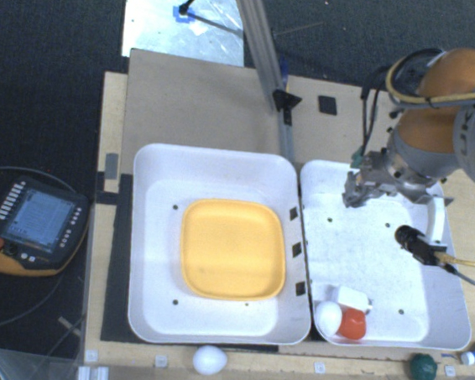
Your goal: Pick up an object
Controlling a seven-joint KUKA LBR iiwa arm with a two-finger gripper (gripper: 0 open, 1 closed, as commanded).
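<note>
Pincer sits over the far part of the right bin, nothing visible between its tips; whether they are apart or together cannot be told from this angle, so treat its state as unknown. Ref. landmark: the right bin. Arm enters from the bin's right side, wrist above the bin's far rim. Candidate items lie in the bin's near corner, well apart from the pincer: a white egg-shaped object, an orange-red object touching it, and a small white block just behind both. Left of the bin, in the adjoining left bin, lies a yellow plate. Outside the bin, past its near rim, a second white egg rests on the bench; a dark green ball sits beyond the near-right corner. Step in hand, by judgement: approach/positioning, grasp not yet made. Next move req.: translate toward the bin's near corner, centre over one item, descend w/ tips spread. Items are clustered against the bin wall, so clearance is tight; approx. alignment likely insufficient.
</note>
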